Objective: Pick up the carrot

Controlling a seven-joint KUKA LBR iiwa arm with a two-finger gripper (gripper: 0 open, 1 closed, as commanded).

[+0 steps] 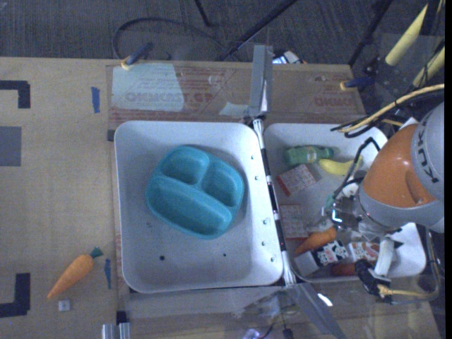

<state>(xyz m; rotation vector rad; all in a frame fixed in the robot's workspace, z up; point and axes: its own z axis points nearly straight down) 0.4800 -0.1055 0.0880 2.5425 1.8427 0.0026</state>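
Orange carrot (pixel 316 241) by hand (pixel 337 226), tip pointing lower-left.

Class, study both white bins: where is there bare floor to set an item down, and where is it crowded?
Left bin: bare floor rings the blue divided plate, widest along the near edge and left wall. Right bin: crowded, with a green bottle, banana, cards, a carrot and the arm's end effector.

Smooth, glossy plastic makes the teal divided plate (pixel 195 200) and both white bins (pixel 134 189); the desk (pixel 49 189) looks like matt, brown cardboard-like board.
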